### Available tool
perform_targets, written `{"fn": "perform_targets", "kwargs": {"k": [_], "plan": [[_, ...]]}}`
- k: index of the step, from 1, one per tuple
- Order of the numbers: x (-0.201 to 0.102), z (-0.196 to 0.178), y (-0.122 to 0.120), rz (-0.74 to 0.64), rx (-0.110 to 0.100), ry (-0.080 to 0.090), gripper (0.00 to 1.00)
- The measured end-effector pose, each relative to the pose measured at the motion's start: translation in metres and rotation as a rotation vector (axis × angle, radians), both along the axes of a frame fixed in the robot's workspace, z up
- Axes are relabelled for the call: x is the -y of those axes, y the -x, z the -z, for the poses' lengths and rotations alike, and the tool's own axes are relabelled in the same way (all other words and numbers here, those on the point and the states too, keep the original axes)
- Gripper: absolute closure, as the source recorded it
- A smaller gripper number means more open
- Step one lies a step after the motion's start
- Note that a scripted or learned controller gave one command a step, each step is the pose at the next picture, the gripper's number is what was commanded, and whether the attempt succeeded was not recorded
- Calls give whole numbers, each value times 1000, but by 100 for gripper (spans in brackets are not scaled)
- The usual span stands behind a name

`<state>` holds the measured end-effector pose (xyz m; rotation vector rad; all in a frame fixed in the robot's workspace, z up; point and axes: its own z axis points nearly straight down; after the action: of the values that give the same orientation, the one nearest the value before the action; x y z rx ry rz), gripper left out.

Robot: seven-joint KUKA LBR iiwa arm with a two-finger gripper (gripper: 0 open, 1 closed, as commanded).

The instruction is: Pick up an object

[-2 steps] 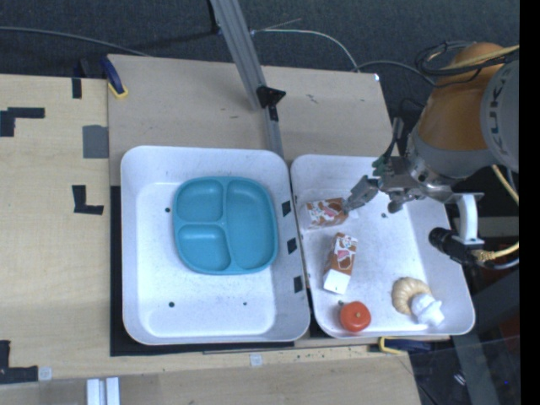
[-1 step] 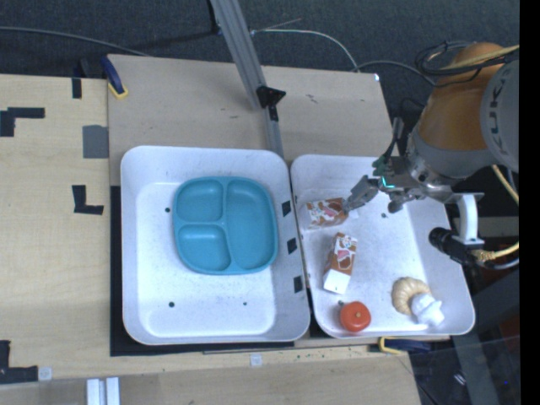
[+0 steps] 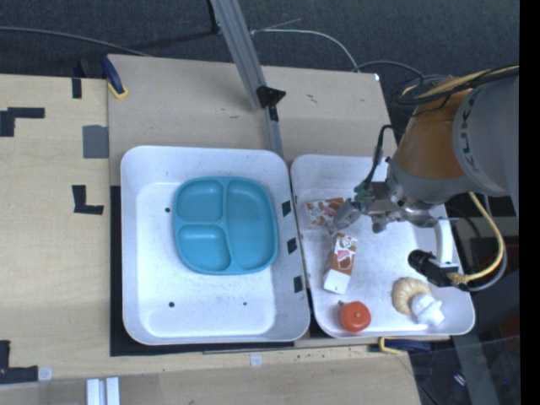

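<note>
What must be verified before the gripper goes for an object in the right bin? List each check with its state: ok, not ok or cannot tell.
1. Gripper is over the right bin: ok.
2. Objects lie within that bin: ok. A small carton, a wrapped packet, a red ball and a tan and white toy.
3. An object sits under the gripper: ok, the wrapped packet lies beside its tip.
4. Fingers open wide enough: cannot tell.
5. Nothing yet between the fingers: cannot tell.
6. Carton apart from the ball and the toy: ok, bare floor shows between them.
</note>
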<state>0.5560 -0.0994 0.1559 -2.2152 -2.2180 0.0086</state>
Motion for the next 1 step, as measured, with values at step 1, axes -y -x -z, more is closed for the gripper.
{"fn": "perform_targets", "kwargs": {"k": [1], "plan": [[-2, 44, -1, 0, 1, 1, 0]]}}
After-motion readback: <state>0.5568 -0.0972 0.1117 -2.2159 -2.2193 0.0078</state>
